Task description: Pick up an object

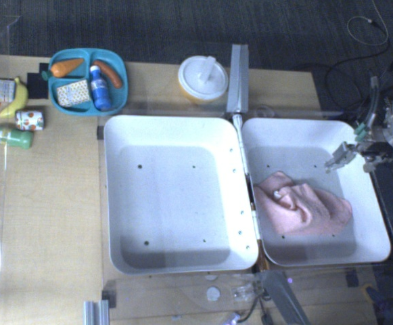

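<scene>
Pincer [338, 158], fingers too small to call open or closed, hovers up-right of the pink cloth [303, 205] crumpled in the right bin [379, 249]: soft, light, floppy, best pinched at a raised fold.

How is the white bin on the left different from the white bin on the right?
The right bin has a crumpled pink cloth lying in it, while the left bin shows just its bare white floor with small dark dots. The gripper hangs over the right bin's far right corner, well away from the left bin. The left bin also looks a bit wider than the right bin. Both are shallow, white, with rounded corners, and sit side by side.
</scene>
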Controlling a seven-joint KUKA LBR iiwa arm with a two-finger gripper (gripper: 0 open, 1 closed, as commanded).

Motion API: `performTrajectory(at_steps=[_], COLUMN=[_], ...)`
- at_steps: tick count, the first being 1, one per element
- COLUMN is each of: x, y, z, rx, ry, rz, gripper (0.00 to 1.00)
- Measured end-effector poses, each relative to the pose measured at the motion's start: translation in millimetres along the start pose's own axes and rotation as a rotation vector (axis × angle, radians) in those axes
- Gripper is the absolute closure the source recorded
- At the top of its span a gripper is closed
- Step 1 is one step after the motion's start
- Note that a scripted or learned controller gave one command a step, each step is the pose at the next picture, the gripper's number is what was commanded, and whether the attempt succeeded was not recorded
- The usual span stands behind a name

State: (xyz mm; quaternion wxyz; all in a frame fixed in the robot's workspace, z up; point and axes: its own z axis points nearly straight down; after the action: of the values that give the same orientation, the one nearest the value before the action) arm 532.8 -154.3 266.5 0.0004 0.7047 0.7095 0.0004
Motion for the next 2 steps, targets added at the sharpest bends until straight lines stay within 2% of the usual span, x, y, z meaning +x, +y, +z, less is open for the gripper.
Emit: performTrajectory(at_steps=[1,2], x=[65.9,63.0], y=[-18.7,9.4], z=[131.5,172.9], rx=[0.003,-0.018], ry=[0.001,-0.004], rz=[-0.049,-0.127], gripper=[0.0,0.0])
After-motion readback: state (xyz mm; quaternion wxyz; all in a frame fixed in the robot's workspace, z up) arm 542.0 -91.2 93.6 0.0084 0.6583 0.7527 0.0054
